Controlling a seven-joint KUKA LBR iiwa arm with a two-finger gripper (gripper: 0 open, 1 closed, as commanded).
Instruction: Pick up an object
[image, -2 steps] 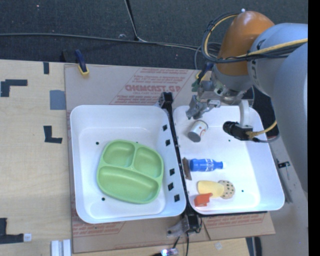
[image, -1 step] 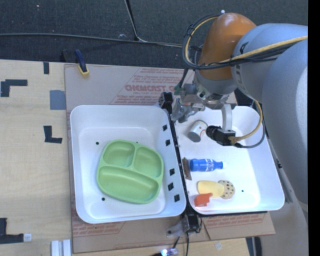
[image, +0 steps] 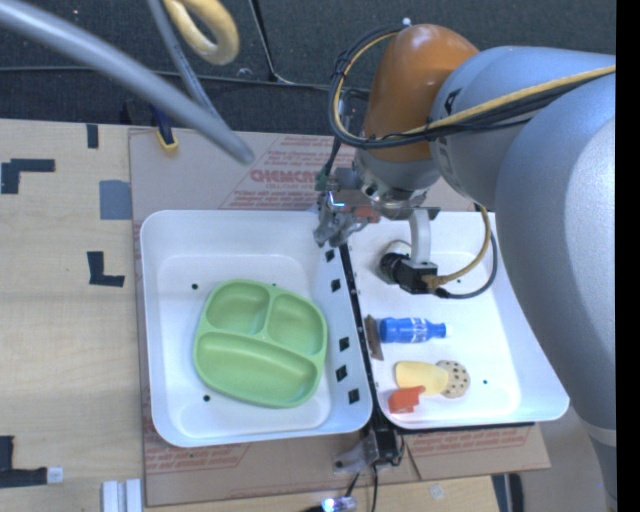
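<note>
A small blue bottle (image: 408, 329) lies on its side in the right bin (image: 520, 390). Nearer the front are a yellow piece (image: 420, 376) with an orange-red piece (image: 404, 400) against it, and a spotted cookie (image: 455, 379) touching the yellow one. A green divided plate (image: 262, 342) rests in the left bin (image: 165, 260). My gripper (image: 334, 222) hangs over the far end of the divider between the bins, well behind the bottle, with nothing seen in it.
The arm's grey body and orange band (image: 415, 70) cover the back of the right bin. A black fitting with a yellow cable (image: 408, 271) hangs beside the wrist. A black-marked divider (image: 346, 330) splits the bins. Cardboard (image: 280, 175) lies beneath.
</note>
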